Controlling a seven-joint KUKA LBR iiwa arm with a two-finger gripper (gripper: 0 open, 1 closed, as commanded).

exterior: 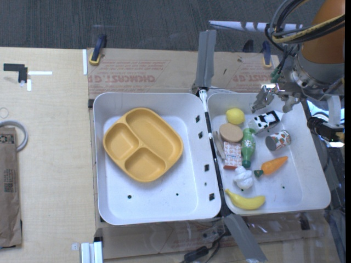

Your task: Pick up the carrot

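Note:
The orange carrot (273, 165) with a green top lies tilted in the right bin (307, 193), right of centre. My gripper (273, 99) hangs over that bin's far right part, well above and behind the carrot. Its fingers (261, 100) are spread open with nothing between them. A black-and-white toy (267, 119) sits just below the gripper.
Around the carrot lie a small can (278, 140), a green bottle (248, 147), a carton (232, 153), a brown disc (231, 132), a lemon (235, 115), a white garlic-like piece (243, 178) and a banana (245, 200). The left bin (159, 201) holds a yellow divided plate (143, 143).

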